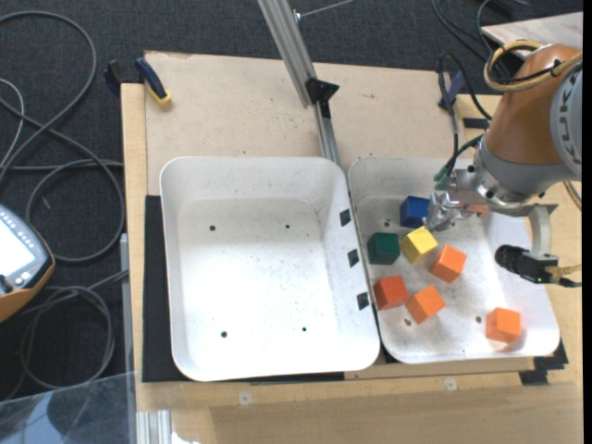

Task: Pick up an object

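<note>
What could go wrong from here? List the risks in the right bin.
1. The claw sits low among packed cubes: the blue cube and yellow cube lie close together, so it may nudge both and grip neither.
2. The yellow cube touches an orange cube; lifting one could drag or tip the other.

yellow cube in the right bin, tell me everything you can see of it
The yellow cube is small, plain and matte, turned corner-on to the camera. It rests on the right bin floor near its middle, beside the green cube, below the blue cube, close to an orange cube. The tool hovers just above-right.
</note>
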You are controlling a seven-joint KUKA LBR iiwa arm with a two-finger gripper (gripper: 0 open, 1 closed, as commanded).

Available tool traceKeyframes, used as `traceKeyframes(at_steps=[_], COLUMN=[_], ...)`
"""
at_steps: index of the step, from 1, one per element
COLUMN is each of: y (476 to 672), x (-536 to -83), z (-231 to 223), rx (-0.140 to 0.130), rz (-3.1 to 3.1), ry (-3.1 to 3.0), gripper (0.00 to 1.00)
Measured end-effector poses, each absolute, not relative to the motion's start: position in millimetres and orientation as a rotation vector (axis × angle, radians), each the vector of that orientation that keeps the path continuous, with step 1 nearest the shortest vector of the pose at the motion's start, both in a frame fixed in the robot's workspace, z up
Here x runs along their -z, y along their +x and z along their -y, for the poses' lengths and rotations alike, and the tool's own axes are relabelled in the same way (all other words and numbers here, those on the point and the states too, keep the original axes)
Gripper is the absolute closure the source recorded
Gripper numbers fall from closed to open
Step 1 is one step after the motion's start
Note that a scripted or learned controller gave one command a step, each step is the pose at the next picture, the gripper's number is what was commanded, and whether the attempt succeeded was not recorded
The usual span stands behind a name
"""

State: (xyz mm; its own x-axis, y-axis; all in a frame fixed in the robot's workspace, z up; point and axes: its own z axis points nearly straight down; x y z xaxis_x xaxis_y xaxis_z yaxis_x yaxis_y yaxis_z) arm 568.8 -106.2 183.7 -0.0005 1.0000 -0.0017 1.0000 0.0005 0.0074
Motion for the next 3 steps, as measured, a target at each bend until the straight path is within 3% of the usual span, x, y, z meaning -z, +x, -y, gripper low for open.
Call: traceKeyframes(at_steps=[1, 3], y=[570.5, 597.3], x=[-227.9, -224.7], z=[106.2, -10.5], rx=[-0.007, -0.006], rz=[-2.219, -2.231], ry=[2.216, 2.213], gripper=[1.00, 1.00])
